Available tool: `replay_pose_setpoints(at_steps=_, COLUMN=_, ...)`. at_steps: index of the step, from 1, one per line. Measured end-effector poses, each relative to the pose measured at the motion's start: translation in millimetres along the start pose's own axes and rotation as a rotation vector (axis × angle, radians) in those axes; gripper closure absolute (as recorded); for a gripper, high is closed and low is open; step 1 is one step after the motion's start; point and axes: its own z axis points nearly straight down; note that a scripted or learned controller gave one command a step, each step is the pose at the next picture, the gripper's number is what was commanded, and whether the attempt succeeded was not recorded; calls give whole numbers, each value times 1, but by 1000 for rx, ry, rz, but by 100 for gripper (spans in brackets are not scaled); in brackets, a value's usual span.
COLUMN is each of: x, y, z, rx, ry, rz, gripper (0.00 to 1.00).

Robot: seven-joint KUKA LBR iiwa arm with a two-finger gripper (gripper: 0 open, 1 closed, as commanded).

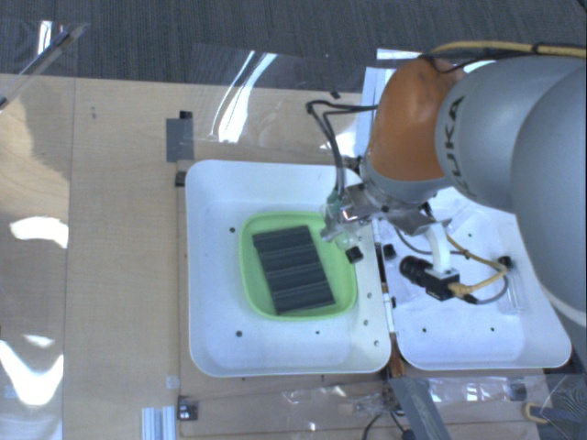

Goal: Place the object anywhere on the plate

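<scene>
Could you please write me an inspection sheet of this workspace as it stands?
Surface: pale wooden bench bearing two shallow white bins, left bin and right bin, side by side.
Job's things: dark grey ribbed rectangular block lies flat on the light green rounded-square plate in the left bin.
Clutter: nothing seen.
Grippers: two-finger gripper sits by the plate's right rim, near the block's upper right corner; whether it is open or shut cannot be told.
Cables: thin black cable loops beside the arm's orange band.
Surroundings: dark carpet beyond the bench; small grey bracket on the bench behind the left bin.
</scene>
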Motion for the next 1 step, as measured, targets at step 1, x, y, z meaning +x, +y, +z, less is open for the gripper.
replay_pose_setpoints(at_steps=1, x=0, y=0, z=0, rx=0, ry=0, rz=1, gripper=0)
